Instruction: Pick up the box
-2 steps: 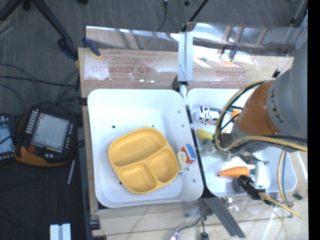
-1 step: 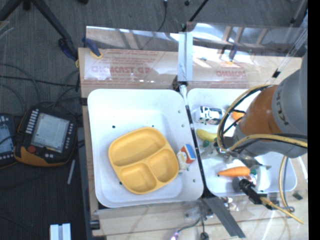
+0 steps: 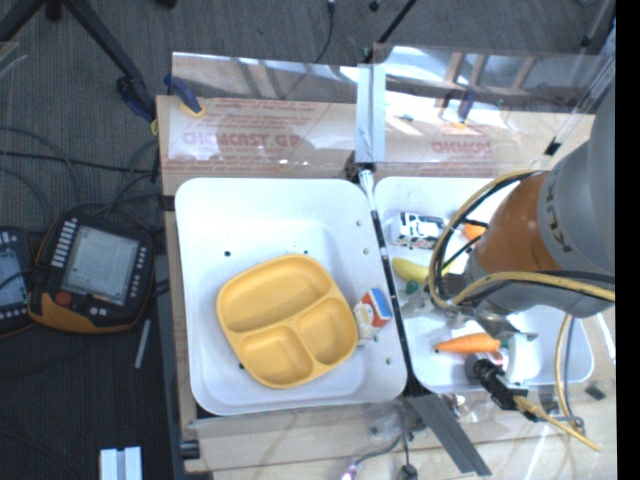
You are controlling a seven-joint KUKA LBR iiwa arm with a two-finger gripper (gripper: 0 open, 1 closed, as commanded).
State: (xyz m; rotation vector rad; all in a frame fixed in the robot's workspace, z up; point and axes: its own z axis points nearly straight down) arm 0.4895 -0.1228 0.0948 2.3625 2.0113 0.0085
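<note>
Box (image 3: 373, 313): small carton, lay at centre frame against the yellow plate (image 3: 285, 318), left of the arm (image 3: 520, 238); the gripper's opening could not be told.

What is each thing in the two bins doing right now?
Yellow plate: lying flat in the left bin, its three sections bare.
Small box: tipped against the plate's right edge, by the wall between the bins.
Banana: lying in the right bin.
Carrot: lying flat in the right bin.
Arm: reaching over the right bin.
</note>
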